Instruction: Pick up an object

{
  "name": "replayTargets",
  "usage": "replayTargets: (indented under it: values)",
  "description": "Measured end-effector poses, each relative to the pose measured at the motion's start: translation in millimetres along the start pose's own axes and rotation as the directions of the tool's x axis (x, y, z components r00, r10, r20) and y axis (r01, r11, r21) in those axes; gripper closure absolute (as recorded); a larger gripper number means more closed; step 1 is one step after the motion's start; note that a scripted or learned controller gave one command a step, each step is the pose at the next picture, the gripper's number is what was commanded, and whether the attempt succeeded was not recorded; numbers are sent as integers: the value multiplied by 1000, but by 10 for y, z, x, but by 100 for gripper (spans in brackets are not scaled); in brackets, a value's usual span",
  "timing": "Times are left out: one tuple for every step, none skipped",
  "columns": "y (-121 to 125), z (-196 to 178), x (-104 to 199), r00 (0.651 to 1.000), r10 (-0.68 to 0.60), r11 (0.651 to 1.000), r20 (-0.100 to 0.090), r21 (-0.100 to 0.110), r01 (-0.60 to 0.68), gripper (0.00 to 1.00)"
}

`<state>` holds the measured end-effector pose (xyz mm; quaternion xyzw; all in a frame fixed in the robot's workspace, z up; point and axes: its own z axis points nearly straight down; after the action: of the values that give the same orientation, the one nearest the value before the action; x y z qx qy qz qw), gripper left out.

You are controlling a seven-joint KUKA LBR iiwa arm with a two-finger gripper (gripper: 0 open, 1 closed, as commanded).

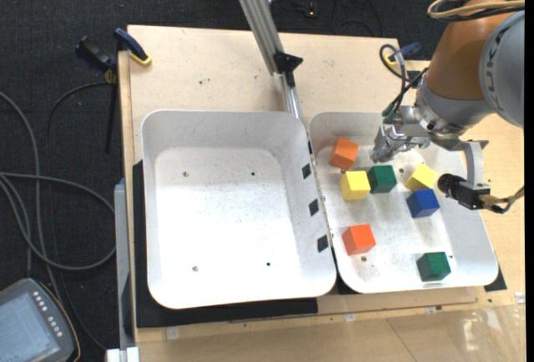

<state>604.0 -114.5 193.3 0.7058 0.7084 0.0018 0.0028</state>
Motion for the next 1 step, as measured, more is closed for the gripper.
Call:
replayTargets:
  values:
    - [47,-641,-5,1000,0,1000,1,-2,0,100]
